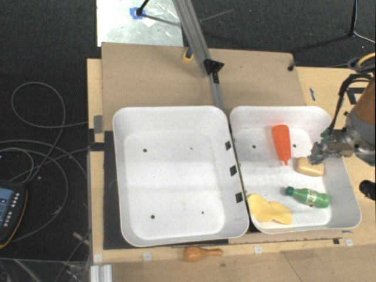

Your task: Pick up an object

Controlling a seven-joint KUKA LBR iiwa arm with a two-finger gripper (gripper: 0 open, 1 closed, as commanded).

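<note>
Gripper (318,152) low over right white bin (342,213), at upper end of tan wedge-shaped block (309,168); finger state impossible to tell. Block's long axis roughly left-right. Orange bottle (281,143) just left, cap pointing down-frame.

The left bin (176,175) offers open floor. In the right bin (338,216), an orange bottle (281,143), tan block (309,168), green bottle (308,197) and yellow cloth (270,210) crowd the floor.

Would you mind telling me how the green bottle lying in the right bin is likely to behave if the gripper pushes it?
The small green plastic bottle lies on its side, so it may roll. It looks light, likely sliding easily on the smooth right white bin.
</note>
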